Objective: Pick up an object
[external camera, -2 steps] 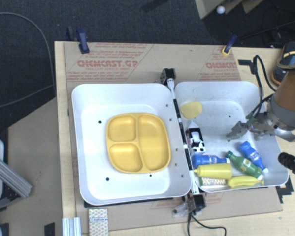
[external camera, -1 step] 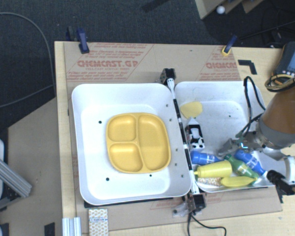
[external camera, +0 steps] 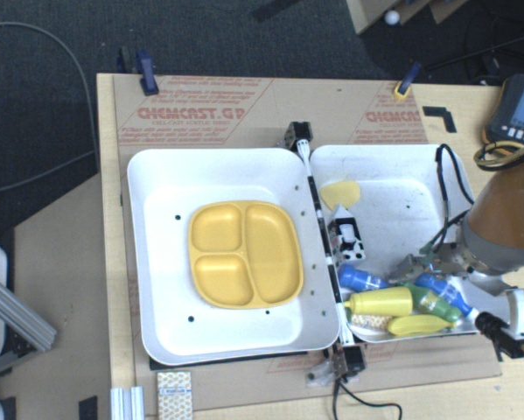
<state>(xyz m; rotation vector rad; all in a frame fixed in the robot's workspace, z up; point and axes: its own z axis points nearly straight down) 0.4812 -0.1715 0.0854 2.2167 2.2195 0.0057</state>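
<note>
Camera view: gripper (external camera: 429, 268) low in right bin (external camera: 393, 169) over blue bottle (external camera: 443, 293); grip state unclear. Yellow plate (external camera: 245, 254) in left bin (external camera: 157, 234).

The grey arm (external camera: 498, 221) with its orange band enters from the right, wrist bent down, gripper (external camera: 426, 268) low.

A yellow three-compartment plate (external camera: 245, 255) is seen lying in the left bin (external camera: 157, 234). In the right bin (external camera: 393, 169), a pale yellow piece (external camera: 341, 194), a black-and-white item (external camera: 347, 240), blue objects (external camera: 359, 279), a yellow bottle (external camera: 380, 302) and a yellow banana-like item (external camera: 416, 325) are crowded toward the near edge. The arm (external camera: 502, 221) is positioned over that bin's right side, just beside the pile.
</note>
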